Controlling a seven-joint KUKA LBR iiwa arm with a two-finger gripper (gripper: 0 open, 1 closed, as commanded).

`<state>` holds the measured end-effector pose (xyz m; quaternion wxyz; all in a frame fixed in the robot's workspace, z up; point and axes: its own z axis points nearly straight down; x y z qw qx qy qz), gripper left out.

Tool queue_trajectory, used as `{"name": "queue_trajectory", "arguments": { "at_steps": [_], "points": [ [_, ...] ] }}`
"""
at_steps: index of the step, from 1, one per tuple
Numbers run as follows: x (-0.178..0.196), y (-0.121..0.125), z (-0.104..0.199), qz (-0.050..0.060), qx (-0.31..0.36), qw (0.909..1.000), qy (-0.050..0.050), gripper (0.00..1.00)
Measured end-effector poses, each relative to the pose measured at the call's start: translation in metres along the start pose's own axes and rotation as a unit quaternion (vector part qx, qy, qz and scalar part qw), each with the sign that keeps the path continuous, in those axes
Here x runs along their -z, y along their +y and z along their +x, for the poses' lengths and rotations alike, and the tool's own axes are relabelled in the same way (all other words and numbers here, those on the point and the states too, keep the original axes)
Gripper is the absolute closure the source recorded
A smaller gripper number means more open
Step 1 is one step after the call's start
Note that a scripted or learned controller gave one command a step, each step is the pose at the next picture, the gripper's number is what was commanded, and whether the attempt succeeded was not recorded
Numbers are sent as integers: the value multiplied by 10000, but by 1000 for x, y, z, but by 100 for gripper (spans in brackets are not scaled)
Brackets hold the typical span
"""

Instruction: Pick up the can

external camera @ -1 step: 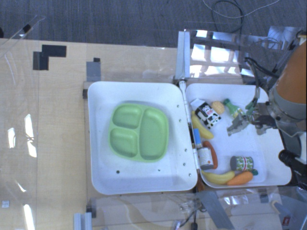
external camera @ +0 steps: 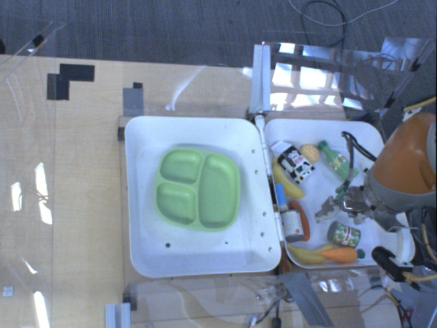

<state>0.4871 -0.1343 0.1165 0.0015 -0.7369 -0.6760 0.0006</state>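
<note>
Can (external camera: 344, 234): green label, silver top, sits upright or slightly tilted in the right bin (external camera: 369, 134), toward its near right part. Nothing is gripping it.

Tool (external camera: 332, 207) hangs just up-left of the can, near but apart from it as far as the slant shows. The grey metal parts point left; fingertips blur together, so cannot tell whether it is released or clenched. No object is visible between the fingers. The arm (external camera: 410, 162) comes in from the right, with the orange band bulking over the bin's right side.

Just below the can, a carrot (external camera: 339, 255) lies along the near wall, touching or nearly touching the can's base. A banana (external camera: 305, 253) lies left of the carrot, end to end with it. Further left, a small bottle with a red-brown label (external camera: 293, 224) lies against the divider wall, with a blue marker-like item (external camera: 280, 198) above it.

At the far end of the bin, a black-and-white cow-pattern carton (external camera: 295, 164) rests over a second banana (external camera: 287, 183). A yellow corn-like piece (external camera: 310, 152) is just beside the carton, and a green bottle (external camera: 333, 158) lies to its right.

The left bin (external camera: 143, 183) holds a green three-compartment plate (external camera: 199, 189), roughly central, well apart from the can. Both bins sit side by side on the light wood worktop (external camera: 61, 203).
</note>
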Motion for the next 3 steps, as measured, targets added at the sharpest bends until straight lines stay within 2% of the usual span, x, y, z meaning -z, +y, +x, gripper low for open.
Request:
{"name": "queue_trajectory", "arguments": {
  "at_steps": [1,2,3],
  "points": [
    [-28,7,-36,-58,1262,9920,3,0],
    [-19,11,-36,-96,1267,9919,-5,100],
    [84,7,-13,-24,1107,9938,-11,100]
  ]
}}
